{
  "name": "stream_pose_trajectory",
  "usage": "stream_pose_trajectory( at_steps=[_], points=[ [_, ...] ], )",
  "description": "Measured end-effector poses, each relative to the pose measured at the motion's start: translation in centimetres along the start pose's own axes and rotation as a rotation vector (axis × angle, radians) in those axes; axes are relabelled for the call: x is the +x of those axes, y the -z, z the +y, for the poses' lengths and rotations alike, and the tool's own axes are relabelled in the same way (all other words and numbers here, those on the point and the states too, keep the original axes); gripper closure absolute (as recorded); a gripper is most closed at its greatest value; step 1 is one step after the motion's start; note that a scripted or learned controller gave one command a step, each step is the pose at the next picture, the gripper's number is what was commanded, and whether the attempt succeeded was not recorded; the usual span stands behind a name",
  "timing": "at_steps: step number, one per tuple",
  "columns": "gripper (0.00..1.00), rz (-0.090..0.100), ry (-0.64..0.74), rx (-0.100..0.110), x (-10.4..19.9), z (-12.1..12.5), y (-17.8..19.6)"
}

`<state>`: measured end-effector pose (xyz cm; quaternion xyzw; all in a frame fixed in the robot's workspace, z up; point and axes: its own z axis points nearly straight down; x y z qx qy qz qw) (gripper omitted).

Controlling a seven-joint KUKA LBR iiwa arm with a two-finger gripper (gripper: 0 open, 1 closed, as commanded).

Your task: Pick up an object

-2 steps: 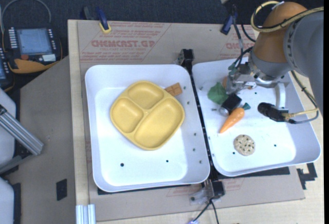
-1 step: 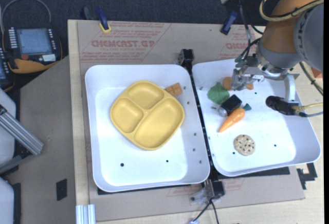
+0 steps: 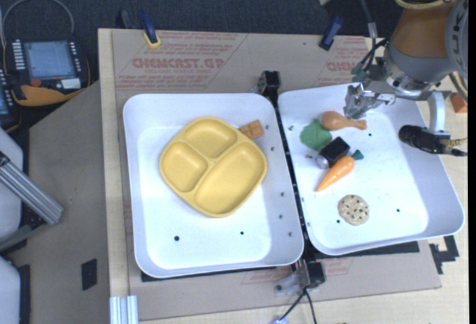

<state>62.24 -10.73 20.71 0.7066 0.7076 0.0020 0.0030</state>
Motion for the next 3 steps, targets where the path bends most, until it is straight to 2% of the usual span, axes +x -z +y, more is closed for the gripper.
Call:
stream_pose_trajectory(
  at_steps=[1, 2, 3],
  points=[
    [1.00, -0.001, 0.000, -0.001, 0.0, 0.2, 5.2],
    [1.00, 0.003, 0.001, 0.011, 3.9, -3.0, 4.3],
    [1.00, 0.004, 0.003, 0.012, 8.7, -4.5, 3.0]
  ],
)
